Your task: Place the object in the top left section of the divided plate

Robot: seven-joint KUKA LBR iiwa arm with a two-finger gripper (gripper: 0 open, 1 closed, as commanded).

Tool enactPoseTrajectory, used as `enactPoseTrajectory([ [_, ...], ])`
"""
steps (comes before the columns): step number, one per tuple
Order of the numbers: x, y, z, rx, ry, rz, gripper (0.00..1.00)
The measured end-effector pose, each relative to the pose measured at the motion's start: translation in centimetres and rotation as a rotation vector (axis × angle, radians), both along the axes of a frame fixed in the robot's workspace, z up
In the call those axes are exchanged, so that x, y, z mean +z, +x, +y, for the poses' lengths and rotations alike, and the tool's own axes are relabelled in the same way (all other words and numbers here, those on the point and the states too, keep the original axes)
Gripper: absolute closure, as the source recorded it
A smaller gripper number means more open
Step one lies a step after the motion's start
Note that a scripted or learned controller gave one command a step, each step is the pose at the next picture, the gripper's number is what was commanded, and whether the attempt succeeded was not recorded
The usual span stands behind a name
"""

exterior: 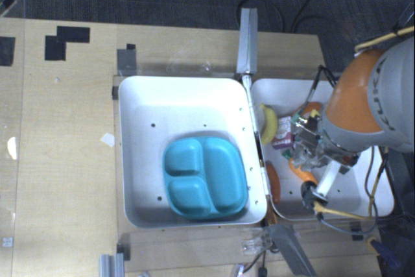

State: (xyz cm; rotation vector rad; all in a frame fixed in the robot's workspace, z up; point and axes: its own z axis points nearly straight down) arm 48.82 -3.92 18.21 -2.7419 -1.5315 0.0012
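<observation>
Blue divided plate (206, 176) in left bin (136, 139); hand (305, 151) right of plate, over right bin's (382, 201) banana (268, 124); grip cannot be told

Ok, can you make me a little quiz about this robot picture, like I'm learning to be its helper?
1. True or false: the blue plastic divided plate lies in the left white bin.
2. Which bin is the gripper of the grey and orange arm over? A) the left bin B) the right white bin C) neither
3. Fill in: the long yellow banana-shaped toy lies close to the ____ wall of the right bin.

Key: 1 true. 2 B. 3 left.
</observation>
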Motion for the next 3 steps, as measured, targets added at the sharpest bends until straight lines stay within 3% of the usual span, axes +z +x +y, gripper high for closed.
enactPoseTrajectory([
  [1, 0.0, 3.9, 3.4, 0.023, 0.000, 0.001, 1.00],
  [2, 0.0, -0.1, 7.4, 0.104, 0.000, 0.002, 1.00],
  [3, 0.0, -0.1, 7.3, 0.104, 0.000, 0.001, 0.00],
])
